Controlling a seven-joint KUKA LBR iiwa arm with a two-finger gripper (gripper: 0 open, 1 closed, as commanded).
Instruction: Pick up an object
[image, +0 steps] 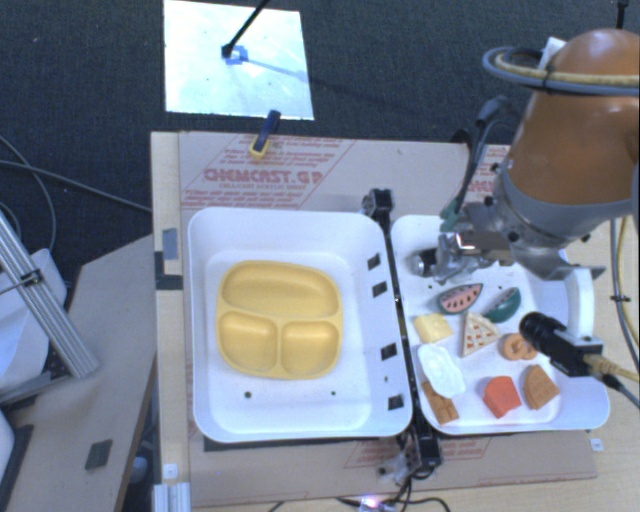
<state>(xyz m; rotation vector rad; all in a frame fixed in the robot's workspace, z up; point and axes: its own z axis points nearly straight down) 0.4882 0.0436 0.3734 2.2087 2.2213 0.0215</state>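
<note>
2 white bins sit side by side on the desk (120, 300): left bin (300, 225) carries a yellow 3-compartment tray (280, 318), right bin (580, 405) carries the toy food. Arm (580, 130) enters from the right, orange band above the wrist, grey section below it. Claw (450, 258) sits low over the far-left part of the right bin, near the divider between the bins. Can't tell whether it's released or clenched; metal parts blur together there. No item visibly held in it.

Relative to the claw:
- watermelon slice (460, 297) just below it, nearest item, apart from it as far as I can tell
- teal piece (503, 302) below and to the right, just beside the watermelon
- pale yellow block (433, 327) below, past the watermelon
- pizza-like wedge (479, 333) below and slightly right, beside the yellow block
- small brown ring (516, 347) further right of the wedge, next to a black cylindrical part (548, 340) with a cable
- white piece (441, 369) well below, on top of a tan piece (441, 405) at the bin's near-left corner
- orange-red block (502, 396) and brown piece (540, 387) well below and to the right, side by side

Tray is well to the left, across the divider.
</note>
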